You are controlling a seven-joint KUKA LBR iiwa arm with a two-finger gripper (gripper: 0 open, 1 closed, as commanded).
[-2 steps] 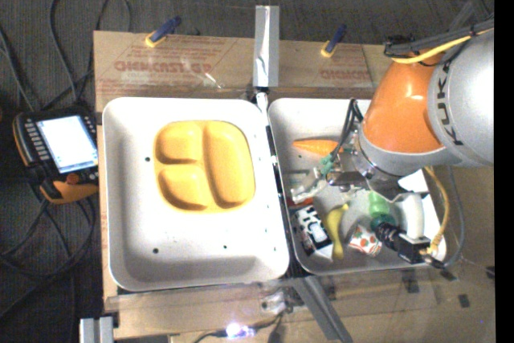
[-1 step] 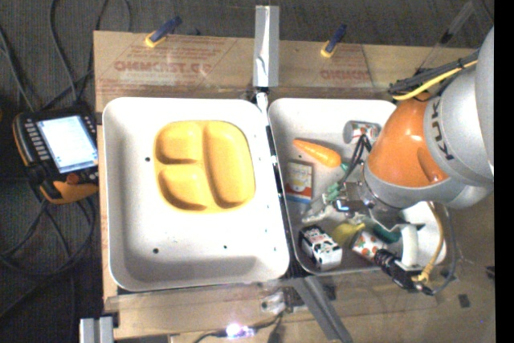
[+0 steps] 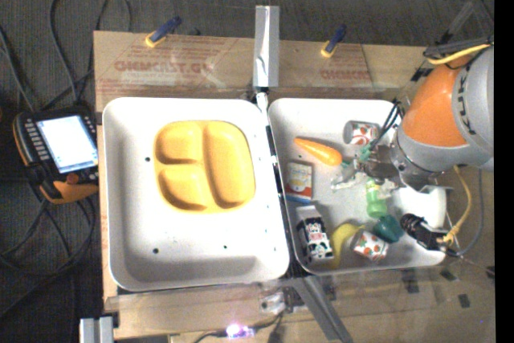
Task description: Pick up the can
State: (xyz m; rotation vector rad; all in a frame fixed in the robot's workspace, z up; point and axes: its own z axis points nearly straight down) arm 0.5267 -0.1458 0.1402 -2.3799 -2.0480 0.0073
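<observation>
Camera view: the gripper (image 3: 359, 165) is hovering in the right bin (image 3: 321, 110), with the can (image 3: 361, 132) lying just at its 12 o'clock. Whether it is gripping anything, I cannot tell.

Partial letters "KU" show on the arm (image 3: 474, 104)

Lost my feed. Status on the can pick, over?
Gripper low over right bin, nothing seen in it. Can lies at bin's far side, just beyond gripper. Carrot left of it, green bottle nearer.
</observation>
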